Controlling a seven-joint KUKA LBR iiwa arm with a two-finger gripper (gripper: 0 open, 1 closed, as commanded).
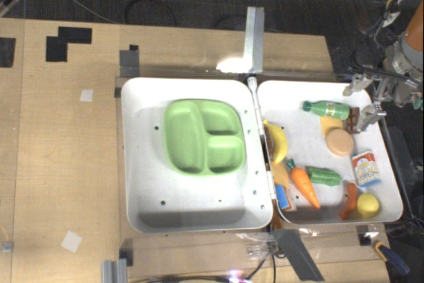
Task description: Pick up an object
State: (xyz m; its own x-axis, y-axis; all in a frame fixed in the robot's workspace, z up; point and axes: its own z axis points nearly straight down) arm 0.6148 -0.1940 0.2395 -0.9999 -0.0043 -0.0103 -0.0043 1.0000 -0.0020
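Observation:
The right bin (392, 172) holds several toy foods: a green bottle (326, 109), a banana (277, 141), a round tan disc (340, 142), a small carton (365, 168), a carrot (305, 186), a green piece (323, 175), a yellow lemon (368, 204) and a reddish piece (349, 201). My gripper (361, 101) hangs over the bin's far right corner, just right of the green bottle. It is open, its two fingers spread apart with nothing between them.
The left bin (142, 142) carries a green divided plate (202, 136). A metal post (254, 36) stands behind the wall between the bins. A small blue item (283, 197) lies at the right bin's near left edge.

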